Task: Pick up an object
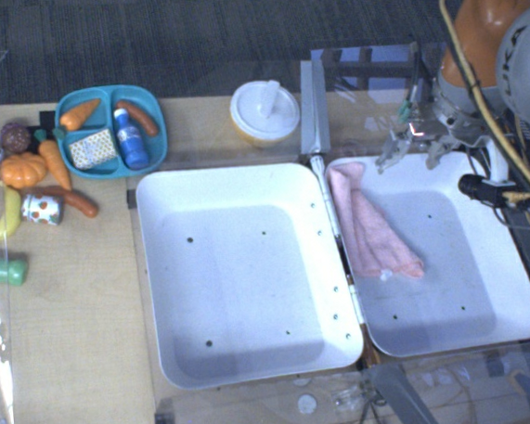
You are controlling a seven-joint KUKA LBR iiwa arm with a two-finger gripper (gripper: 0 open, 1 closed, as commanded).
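a: pink cloth [372, 229], the one thing to pick: you find it crumpled along the left wall of the right bin [500, 324], beside the divider. the left bin [251, 357] offers nothing.

b: and the gripper [415, 150]?

a: you see it poised over the right bin's far rim, up and to the right of the cloth, well apart from it. its fingers look spread with nothing between them, probably kept wide for a descent.
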